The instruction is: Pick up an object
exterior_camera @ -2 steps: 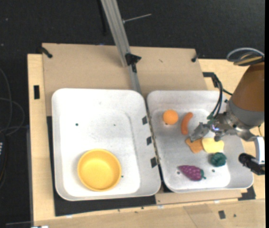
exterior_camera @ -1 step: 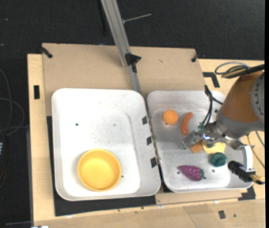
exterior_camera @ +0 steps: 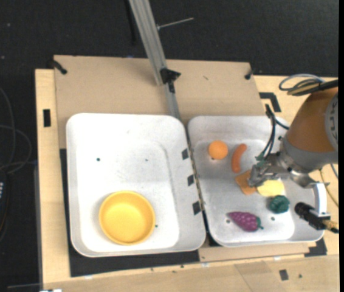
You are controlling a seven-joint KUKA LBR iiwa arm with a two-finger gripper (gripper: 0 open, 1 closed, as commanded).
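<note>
The arm point(exterior_camera: 309, 132) comes in from three o'clock, its orange band bulging above a grey wrist, and bends down over the right bin point(exterior_camera: 220, 126). The gripper point(exterior_camera: 258, 176) hangs low at the bin's centre-right, just above a flat orange piece point(exterior_camera: 244, 183) and a pale yellow lump point(exterior_camera: 271, 188) that lie side by side. Whether it touches either one cannot be told, and from this slant its fingers are too small and dark to judge: how far they stand apart, or whether anything sits between them, cannot be told.

Nearest the camera, at six o'clock in the right bin, lies a knobbly purple grape bunch point(exterior_camera: 244, 221), matte and toy-like. At about four o'clock from the gripper sits a small dark green rounded object point(exterior_camera: 278, 204), close to the yellow lump. Farther back, at eleven o'clock from the gripper, a slim orange-red piece point(exterior_camera: 239, 157), shaped like a small carrot or sausage, lies nearly upright in the view, and just beside it at nine o'clock rests a smooth orange ball point(exterior_camera: 218, 150).

The left bin point(exterior_camera: 123, 139), a shallow white tray with rounded corners and a faintly speckled floor, holds a glossy yellow bowl point(exterior_camera: 127, 217) in its near part, at about six o'clock. Both bins rest on a tan board point(exterior_camera: 147, 87), and a grey metal rail point(exterior_camera: 147, 29) rises toward twelve o'clock.
</note>
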